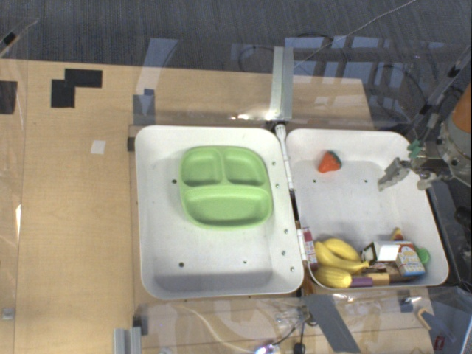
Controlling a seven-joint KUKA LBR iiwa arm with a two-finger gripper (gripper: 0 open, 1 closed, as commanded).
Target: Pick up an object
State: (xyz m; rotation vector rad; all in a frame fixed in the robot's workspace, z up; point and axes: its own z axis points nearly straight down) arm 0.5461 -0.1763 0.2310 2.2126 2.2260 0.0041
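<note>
Two shallow white plastic bins sit side by side. The left bin (158,264) holds a green three-compartment plastic plate (224,186). The right bin (354,198) holds a small orange-red strawberry-like toy (329,161) at its far side, and yellow bananas (335,260) beside a small printed carton (402,259) in its near corner. The two-finger gripper (410,172) hangs over the right rim, fingers apart, grasping nothing.

Light wood table (66,220) carries two shallow white bins side by side, touching at a central seam; left bin (158,271); right bin (369,205); black block marks (74,85) on the tabletop's far left corner.
</note>
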